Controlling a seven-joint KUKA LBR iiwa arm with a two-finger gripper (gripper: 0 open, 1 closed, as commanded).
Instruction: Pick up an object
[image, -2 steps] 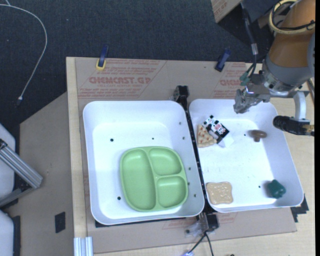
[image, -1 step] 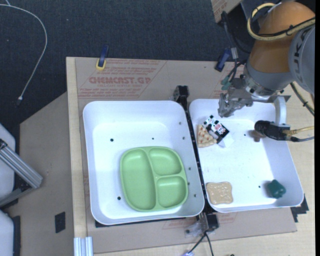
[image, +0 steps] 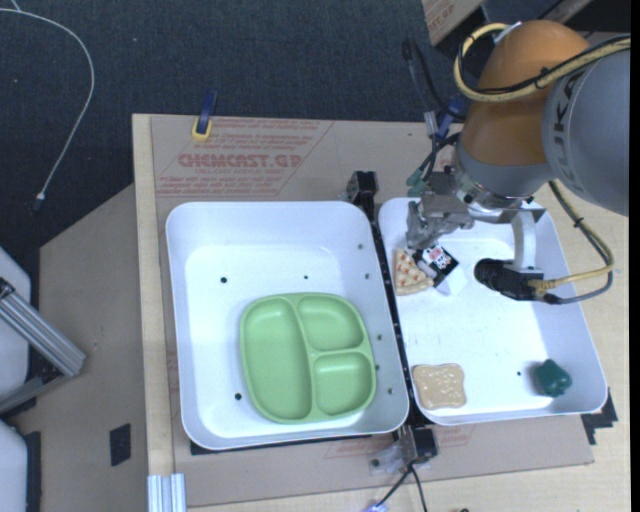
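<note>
- The grey arm's two-finger gripper (image: 428, 243) hangs low over the far left corner of the right-hand shallow white bin (image: 575, 330), just above a small black-and-white block (image: 438, 262) that lies touching a tan waffle-patterned toy piece (image: 408, 270).
- Whether the jaws are apart or together, I cannot tell; nothing is visibly held.
- To do this well, I judge it should centre on one item only, clear of the bin wall.
- Other candidates: a beige toast-shaped slice (image: 439, 385) and a dark green lump (image: 550, 378), nearer.
- The left white bin (image: 200, 250) holds a green divided plate (image: 306, 355).
- The brown cardboard sheet (image: 250, 150) on the counter reads roughly "CHEMCAST GP".
</note>
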